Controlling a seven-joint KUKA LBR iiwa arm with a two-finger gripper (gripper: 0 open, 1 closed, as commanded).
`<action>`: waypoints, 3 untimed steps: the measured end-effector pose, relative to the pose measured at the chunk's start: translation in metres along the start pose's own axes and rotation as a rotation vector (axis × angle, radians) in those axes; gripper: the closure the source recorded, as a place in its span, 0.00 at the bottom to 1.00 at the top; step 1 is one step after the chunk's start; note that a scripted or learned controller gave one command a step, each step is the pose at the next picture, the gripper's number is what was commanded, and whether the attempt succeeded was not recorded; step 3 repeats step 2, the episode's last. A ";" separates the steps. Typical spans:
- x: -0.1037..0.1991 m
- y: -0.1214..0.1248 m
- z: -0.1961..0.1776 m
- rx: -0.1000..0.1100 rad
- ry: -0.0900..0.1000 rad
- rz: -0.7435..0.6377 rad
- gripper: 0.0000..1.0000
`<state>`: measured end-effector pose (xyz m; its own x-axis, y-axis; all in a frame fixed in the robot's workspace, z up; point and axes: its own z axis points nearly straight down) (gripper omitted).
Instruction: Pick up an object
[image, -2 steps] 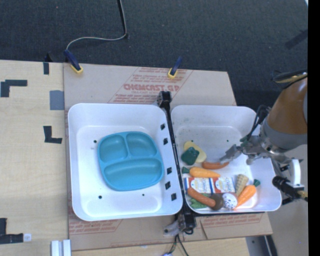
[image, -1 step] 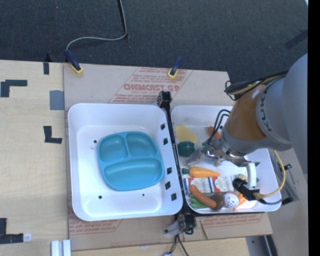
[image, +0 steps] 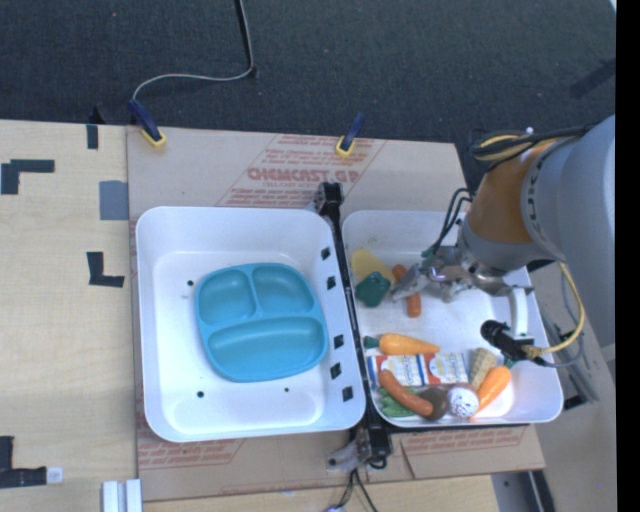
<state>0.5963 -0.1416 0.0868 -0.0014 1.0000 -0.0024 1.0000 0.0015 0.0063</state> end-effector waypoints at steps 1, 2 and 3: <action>-0.001 0.000 -0.010 0.000 -0.002 0.000 1.00; 0.080 0.021 -0.098 0.005 0.003 -0.002 1.00; 0.080 0.021 -0.098 0.005 0.003 -0.002 1.00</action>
